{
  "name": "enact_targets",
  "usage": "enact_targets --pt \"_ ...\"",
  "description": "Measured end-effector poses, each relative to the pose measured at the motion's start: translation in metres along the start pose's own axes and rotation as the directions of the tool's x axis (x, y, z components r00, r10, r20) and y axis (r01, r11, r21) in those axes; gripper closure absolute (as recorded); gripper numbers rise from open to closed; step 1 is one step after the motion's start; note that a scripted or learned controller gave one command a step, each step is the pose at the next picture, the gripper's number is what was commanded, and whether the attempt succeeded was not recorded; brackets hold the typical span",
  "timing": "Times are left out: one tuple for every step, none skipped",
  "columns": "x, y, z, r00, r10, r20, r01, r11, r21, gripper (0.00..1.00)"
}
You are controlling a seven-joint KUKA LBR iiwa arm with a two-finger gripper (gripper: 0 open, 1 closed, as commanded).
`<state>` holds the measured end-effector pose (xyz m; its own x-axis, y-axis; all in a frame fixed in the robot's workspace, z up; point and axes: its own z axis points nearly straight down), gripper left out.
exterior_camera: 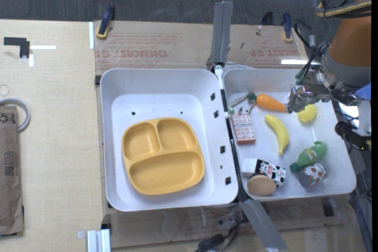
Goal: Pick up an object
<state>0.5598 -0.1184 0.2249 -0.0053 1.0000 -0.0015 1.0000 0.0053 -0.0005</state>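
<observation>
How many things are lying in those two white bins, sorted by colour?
Yellow: 3, the divided plate, the banana, the lemon
Orange: 1, the carrot
Red: 1, the small box
Green: 1, the bottle
Tan: 1, the egg
Black and white: 1, the carton
Grey: 1, the cup
Total: 9

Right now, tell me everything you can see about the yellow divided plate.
The yellow divided plate lies flat in the left bin, a little toward its near left. It looks like matte plastic, rounded at the corners, with three compartments: two small ones at the far side, one wide one nearer. It holds nothing, and touches nothing but the bin floor.
</observation>
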Motion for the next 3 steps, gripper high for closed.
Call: enact_targets --pt "0.0 0.0 0.0 1.0 0.001 0.0 -0.001 1.0 0.001 0.0" --pt "-0.031 -0.013 0.133 0.998 0.059 -0.001 -0.059 0.998 0.0 0.0" --pt "-0.032 -0.013 0.125 0.998 0.063 0.0 -0.063 0.998 0.002 1.0"
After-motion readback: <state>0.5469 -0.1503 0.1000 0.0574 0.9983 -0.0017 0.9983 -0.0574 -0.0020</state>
